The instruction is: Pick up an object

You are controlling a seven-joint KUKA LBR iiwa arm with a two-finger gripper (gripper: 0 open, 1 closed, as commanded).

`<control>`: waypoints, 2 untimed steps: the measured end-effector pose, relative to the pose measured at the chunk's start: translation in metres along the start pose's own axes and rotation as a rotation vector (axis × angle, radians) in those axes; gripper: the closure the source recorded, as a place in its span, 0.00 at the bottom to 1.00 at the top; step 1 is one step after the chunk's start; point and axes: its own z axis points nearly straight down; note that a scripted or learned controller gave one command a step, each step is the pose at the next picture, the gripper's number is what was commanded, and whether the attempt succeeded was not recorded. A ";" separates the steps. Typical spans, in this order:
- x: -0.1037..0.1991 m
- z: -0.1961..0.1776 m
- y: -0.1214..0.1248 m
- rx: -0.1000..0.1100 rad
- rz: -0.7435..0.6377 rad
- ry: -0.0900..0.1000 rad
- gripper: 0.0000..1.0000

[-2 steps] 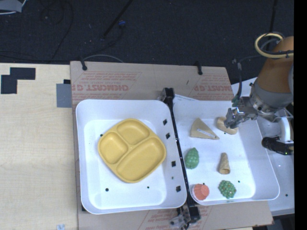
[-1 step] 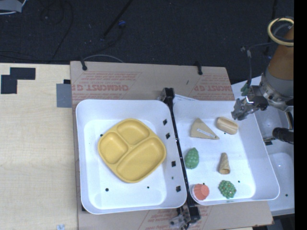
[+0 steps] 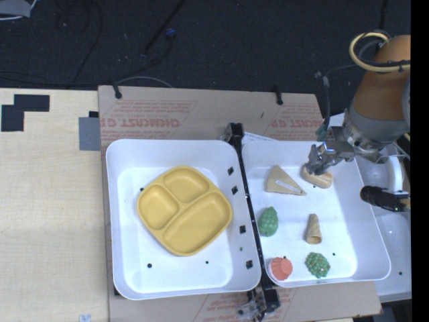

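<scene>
At the nearest edge of the bench, a strip of brown cardboard (image 3: 221,307) pokes out from under the two bins, printed with faint red lettering. Just above it, the right bin (image 3: 362,263) holds its closest items along the front wall: a small orange-red round piece (image 3: 281,268) in the front left corner and a green knobbly piece (image 3: 318,264) just beside it to the right. A little farther in lie a tan cone (image 3: 313,228) and, nearer the divider, a second green leafy piece (image 3: 268,221). Beyond those, a pale wedge shaped like a slice of cheese (image 3: 284,181) sits near the middle of the bin. The left bin (image 3: 134,274) carries a yellow divided plate (image 3: 185,210) set at an angle, with three compartments, well apart from the bin's walls. A black clamp strip (image 3: 242,200) runs between the bins. At the far side of the right bin, the gripper (image 3: 322,161) is down over a tan, flat bread-like piece (image 3: 317,177), its tip touching or just above it; whether the tool is open or closed cannot be told here. The grey arm with its orange section (image 3: 381,86) rises behind. To the left lies a light wooden tabletop (image 3: 47,213) bearing black and grey squares; farthest off, dark carpet (image 3: 201,25) with loose cables.
</scene>
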 end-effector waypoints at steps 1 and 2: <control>0.049 -0.008 -0.008 -0.001 0.000 0.000 1.00; 0.102 0.004 -0.024 0.002 -0.002 0.001 1.00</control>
